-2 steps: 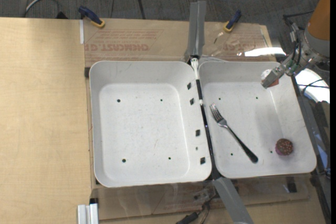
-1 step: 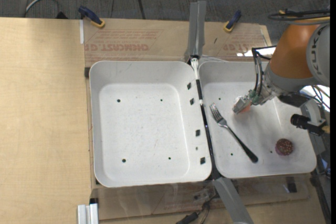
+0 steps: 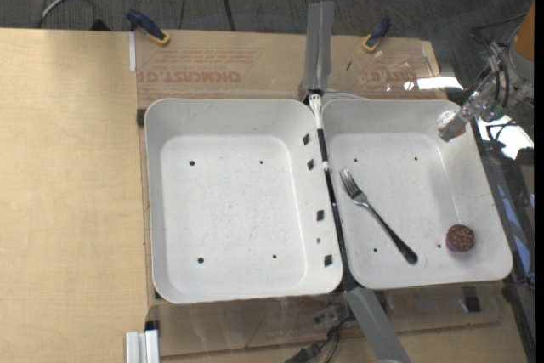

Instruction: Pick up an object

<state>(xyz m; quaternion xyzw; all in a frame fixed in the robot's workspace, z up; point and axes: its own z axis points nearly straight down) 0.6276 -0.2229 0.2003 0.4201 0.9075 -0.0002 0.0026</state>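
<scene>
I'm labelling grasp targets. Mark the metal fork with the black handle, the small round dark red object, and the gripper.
metal fork with the black handle (image 3: 376, 215): camera view, mid-shaft.
small round dark red object (image 3: 460, 238): camera view, top face.
gripper (image 3: 451, 124): camera view, tip.

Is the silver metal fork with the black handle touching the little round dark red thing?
Apart. The camera view shows bare white floor of the right bin between the fork and the little round dark red thing.
</scene>
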